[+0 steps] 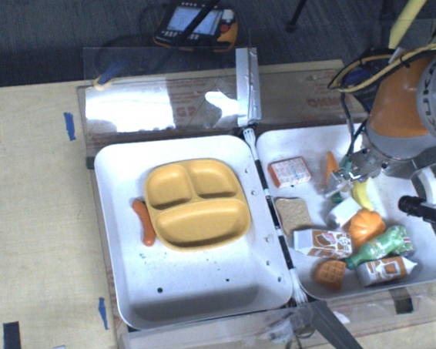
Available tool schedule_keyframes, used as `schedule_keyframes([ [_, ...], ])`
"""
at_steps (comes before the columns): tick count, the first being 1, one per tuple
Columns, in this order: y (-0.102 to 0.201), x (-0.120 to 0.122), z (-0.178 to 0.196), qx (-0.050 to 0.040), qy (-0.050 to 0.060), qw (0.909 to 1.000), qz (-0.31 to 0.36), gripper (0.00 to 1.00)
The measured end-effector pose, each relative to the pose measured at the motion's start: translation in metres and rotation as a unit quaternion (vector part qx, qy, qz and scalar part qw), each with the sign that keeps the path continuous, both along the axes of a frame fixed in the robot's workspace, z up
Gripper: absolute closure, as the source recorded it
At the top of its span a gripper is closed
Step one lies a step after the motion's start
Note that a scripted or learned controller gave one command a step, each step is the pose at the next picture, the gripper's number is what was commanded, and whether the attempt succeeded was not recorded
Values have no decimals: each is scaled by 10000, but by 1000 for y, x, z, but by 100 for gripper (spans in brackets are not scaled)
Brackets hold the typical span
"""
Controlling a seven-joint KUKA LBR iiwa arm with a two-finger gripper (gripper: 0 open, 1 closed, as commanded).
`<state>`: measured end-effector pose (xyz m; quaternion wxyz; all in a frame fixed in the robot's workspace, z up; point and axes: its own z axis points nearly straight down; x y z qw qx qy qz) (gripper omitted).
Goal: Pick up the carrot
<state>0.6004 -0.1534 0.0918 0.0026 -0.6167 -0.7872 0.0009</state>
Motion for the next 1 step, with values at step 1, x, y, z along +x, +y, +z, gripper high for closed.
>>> schedule_keyframes([
  [1, 70, 15, 93, -12, -33, 9970, -774, 100],
])
